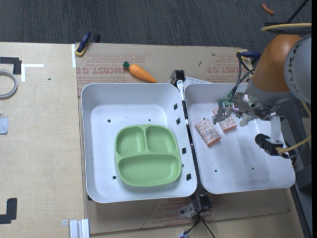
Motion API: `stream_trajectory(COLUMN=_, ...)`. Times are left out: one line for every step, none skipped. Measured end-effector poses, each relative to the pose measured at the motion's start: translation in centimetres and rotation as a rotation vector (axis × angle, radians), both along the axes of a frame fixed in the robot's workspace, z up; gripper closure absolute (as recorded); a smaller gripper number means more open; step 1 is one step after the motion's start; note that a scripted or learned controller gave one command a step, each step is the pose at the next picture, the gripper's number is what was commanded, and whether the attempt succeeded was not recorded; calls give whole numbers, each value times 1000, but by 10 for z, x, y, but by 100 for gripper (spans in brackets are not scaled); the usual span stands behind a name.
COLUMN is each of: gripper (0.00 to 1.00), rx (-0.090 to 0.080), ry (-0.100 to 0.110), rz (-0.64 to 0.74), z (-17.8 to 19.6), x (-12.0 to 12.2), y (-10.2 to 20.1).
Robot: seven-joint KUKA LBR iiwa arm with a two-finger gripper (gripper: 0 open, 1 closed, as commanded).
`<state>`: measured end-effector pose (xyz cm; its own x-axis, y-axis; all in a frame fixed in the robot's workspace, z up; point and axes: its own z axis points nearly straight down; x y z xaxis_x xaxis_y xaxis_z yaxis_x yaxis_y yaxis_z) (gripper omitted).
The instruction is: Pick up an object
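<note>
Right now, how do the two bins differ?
The left bin holds a green divided plate; the right bin holds two small red-and-white packets, lying close together near its upper left. The gripper hangs over the right bin, by the packets; no arm reaches over the left bin. Both bins are shallow, white and sit side by side on the cardboard.

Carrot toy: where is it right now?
The carrot lies outside both bins, on the cardboard just behind the left bin's back rim, toward that rim's right end. It is well left of the gripper, which is over the right bin.
</note>
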<state>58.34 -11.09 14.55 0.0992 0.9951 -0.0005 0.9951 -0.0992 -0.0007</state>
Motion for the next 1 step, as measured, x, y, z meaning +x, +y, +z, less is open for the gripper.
stream_trajectory(gripper=0, rx=-1, ry=-7, rz=229, z=-47, x=11, y=-11)
